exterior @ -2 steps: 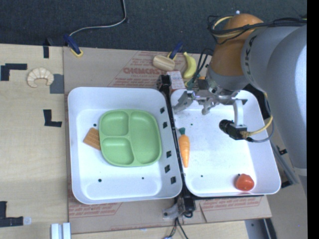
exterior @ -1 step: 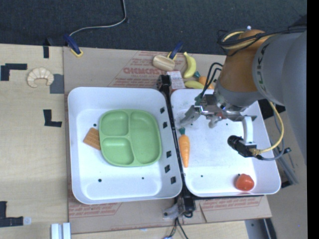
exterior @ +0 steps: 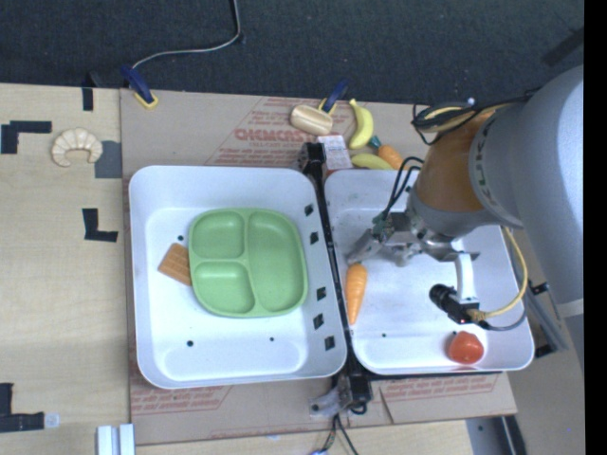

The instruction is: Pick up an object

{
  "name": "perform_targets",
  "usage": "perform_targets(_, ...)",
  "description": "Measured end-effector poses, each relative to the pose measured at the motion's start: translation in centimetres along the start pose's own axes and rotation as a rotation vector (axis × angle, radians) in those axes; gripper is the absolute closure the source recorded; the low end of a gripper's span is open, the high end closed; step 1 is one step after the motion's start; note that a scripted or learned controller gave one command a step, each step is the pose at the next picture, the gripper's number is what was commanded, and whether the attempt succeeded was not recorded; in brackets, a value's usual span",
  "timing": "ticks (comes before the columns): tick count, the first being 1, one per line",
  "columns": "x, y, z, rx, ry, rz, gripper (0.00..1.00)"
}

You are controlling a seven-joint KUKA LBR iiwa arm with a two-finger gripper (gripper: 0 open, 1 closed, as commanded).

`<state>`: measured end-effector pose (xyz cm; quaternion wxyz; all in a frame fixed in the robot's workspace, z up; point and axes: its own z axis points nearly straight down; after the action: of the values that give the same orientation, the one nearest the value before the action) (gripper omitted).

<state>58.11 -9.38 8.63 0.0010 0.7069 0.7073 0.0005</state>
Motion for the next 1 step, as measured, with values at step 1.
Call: perform_targets(1, 2.16, 4.40, -9.86, 0.001, 0.000, -0.001, 0.00)
